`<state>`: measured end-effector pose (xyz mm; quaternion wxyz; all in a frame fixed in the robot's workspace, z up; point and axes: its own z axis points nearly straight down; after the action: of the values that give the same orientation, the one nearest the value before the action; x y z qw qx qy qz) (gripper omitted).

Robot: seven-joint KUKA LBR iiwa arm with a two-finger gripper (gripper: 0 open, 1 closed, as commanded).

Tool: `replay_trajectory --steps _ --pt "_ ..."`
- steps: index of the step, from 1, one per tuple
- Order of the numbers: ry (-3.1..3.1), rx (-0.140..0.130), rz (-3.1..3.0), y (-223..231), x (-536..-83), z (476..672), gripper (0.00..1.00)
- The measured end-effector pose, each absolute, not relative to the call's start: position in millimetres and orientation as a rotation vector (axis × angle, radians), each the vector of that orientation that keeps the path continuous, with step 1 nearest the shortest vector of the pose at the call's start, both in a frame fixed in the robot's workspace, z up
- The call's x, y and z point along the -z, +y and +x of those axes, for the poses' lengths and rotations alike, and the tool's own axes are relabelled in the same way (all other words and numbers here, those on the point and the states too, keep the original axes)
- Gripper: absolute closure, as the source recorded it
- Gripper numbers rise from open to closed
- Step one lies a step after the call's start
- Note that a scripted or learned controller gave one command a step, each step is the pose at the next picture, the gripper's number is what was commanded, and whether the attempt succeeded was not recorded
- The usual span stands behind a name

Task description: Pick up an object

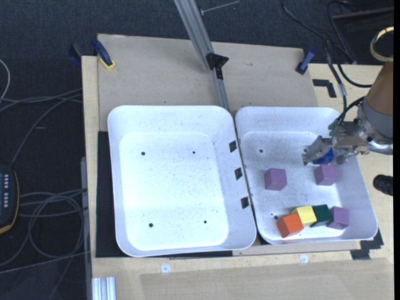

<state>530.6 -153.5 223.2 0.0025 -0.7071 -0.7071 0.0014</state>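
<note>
A light wooden desk (pixel 162 67) carries two shallow white plastic bins side by side: the left bin (pixel 175 180) in the middle of the frame and the right bin (pixel 275 120) toward the right edge. The grey arm with its orange band (pixel 382 95) enters from the right edge, and its gripper (pixel 325 150) sits low over the upper right part of the right bin, with something small and blue (pixel 324 157) just beneath it; whether the gripper is wide, narrow or holding that blue piece cannot be told from this angle. Just below the gripper lies a purple cube (pixel 326 174), and a second purple cube (pixel 275 179) rests near the bin's middle. Along the bin's lower edge sit an orange block (pixel 289 224), a yellow block (pixel 305 215) and a green block (pixel 322 214), touching in a row, with a third purple cube (pixel 340 217) just to their right. No readable writing or labels appear anywhere.
</note>
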Motion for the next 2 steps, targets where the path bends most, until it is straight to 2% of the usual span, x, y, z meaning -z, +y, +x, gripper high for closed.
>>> replay_trajectory --steps 2 --pt "-2.22 0.005 -2.221 -150 -119 538.8 0.0"
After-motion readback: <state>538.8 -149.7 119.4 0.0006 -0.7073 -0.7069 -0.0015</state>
